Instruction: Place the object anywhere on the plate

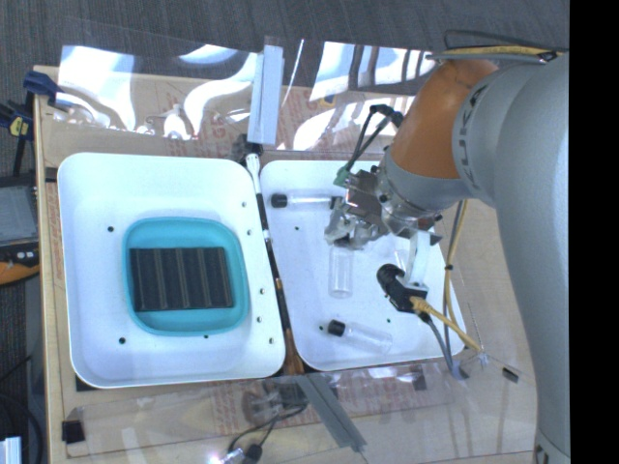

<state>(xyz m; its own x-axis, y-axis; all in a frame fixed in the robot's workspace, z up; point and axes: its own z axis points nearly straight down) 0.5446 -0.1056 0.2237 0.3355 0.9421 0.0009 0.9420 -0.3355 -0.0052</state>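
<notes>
A teal plate with a dark ridged middle lies in the left bin. In the right bin lie three clear tubes. One clear tube stands out just below my gripper, touching or nearly touching it. A second tube with a black cap rests near the bin's front wall. A third tube with a black cap lies near the back wall. My gripper hangs low over the middle of the right bin, well to the right of the plate.
A black part with yellow cables hangs from the arm at the right bin's right side. A raised divider separates the two bins. Clear panels stand behind the bins.
</notes>
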